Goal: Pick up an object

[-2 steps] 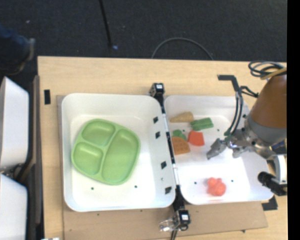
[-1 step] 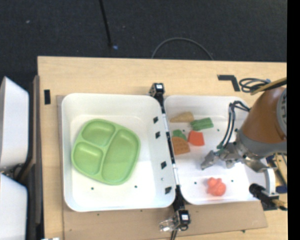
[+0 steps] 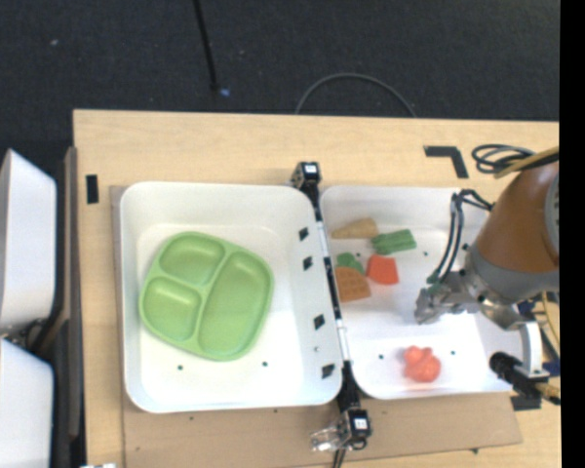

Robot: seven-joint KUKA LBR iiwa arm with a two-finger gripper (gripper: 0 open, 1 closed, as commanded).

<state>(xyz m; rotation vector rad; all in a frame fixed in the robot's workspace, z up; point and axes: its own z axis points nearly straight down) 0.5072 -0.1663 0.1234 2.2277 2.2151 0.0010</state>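
Several small objects lay in your right bin (image 3: 468, 383): a tan block (image 3: 355, 228), a green block (image 3: 394, 241), a red block (image 3: 383, 270), an orange waffle-like piece (image 3: 352, 283) with a small green piece (image 3: 349, 260) just above it, and a red-orange lump (image 3: 421, 363) apart near the front wall. Your tool (image 3: 431, 305) hung over bare bin floor between the red block and the lump, touching neither, and you could not tell how it was set. Your left bin (image 3: 136, 378) on the counter (image 3: 224, 144) held a green divided plate (image 3: 208, 295).
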